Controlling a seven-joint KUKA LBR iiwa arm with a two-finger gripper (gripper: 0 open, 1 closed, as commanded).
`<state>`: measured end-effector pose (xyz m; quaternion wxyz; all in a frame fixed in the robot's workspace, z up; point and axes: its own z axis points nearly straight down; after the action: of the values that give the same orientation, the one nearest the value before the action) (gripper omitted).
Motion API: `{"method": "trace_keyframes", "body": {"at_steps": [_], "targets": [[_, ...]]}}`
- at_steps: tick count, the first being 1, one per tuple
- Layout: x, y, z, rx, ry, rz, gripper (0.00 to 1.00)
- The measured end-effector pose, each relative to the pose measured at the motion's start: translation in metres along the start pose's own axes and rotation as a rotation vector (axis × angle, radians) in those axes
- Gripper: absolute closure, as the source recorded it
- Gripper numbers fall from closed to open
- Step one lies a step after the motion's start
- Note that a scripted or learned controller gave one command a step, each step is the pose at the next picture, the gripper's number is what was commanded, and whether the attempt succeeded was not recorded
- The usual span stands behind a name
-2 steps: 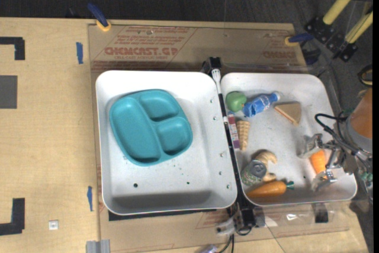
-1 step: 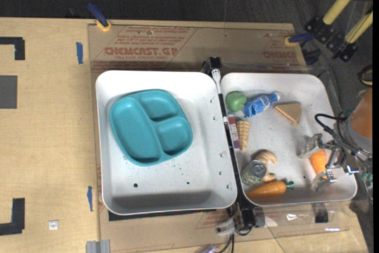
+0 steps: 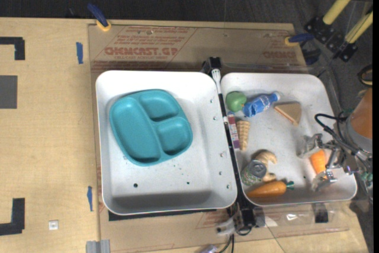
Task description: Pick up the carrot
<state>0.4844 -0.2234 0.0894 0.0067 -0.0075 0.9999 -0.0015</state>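
Note:
The carrot (image 3: 269,188), orange with a green stem end, lies flat along the near wall of the right bin (image 3: 308,83), its stem pointing right. My gripper (image 3: 316,162) is low over the right side of that bin, to the right of the carrot and apart from it. It stands open, and a small orange object (image 3: 318,157) lies between its fingers (image 3: 308,144). The carrot is not in the gripper.
The right bin also holds a green ball (image 3: 235,100), a blue bottle (image 3: 260,103), a tan wedge (image 3: 288,111), a pink tube (image 3: 243,131), a shell-like piece (image 3: 265,156) and a can (image 3: 254,170) just left of the carrot. The left bin (image 3: 118,192) holds a teal divided tray (image 3: 151,125).

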Motion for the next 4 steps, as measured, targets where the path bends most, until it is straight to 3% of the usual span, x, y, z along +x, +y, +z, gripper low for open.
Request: {"method": "trace_keyframes", "body": {"at_steps": [1, 2, 3, 4], "targets": [[0.000, 0.000, 0.000, 0.000, 0.000, 0.000, 0.00], [-0.001, -0.001, 0.000, 0.003, -0.004, -0.284, 0.00], [-0.014, 0.000, 0.000, 0.001, -0.006, -0.683, 0.00], [-0.007, 0.001, 0.000, 0.001, -0.004, -0.758, 0.00]]}}
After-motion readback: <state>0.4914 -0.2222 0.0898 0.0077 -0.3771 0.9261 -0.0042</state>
